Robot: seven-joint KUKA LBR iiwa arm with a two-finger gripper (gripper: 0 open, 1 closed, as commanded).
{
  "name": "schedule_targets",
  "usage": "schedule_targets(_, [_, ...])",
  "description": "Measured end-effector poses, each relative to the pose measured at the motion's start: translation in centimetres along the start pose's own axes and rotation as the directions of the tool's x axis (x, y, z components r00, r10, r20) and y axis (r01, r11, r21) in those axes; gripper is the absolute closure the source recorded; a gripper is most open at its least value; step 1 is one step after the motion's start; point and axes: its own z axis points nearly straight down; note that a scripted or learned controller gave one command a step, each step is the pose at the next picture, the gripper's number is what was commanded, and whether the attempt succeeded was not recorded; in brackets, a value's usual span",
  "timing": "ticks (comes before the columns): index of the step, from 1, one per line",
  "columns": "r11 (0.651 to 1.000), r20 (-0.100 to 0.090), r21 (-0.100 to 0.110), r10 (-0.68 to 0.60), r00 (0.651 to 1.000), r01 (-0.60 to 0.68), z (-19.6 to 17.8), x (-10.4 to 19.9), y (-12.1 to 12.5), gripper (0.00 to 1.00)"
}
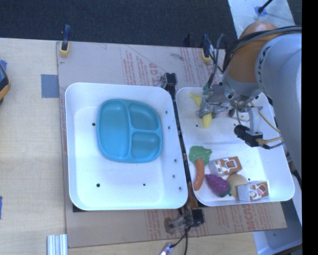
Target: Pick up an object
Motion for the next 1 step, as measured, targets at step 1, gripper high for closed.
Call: schedule_targets(1, [1.0, -0.003, -0.01, -0.001, 1.0, 0.001, -9.11, 7.41, -4.35, 1.0])
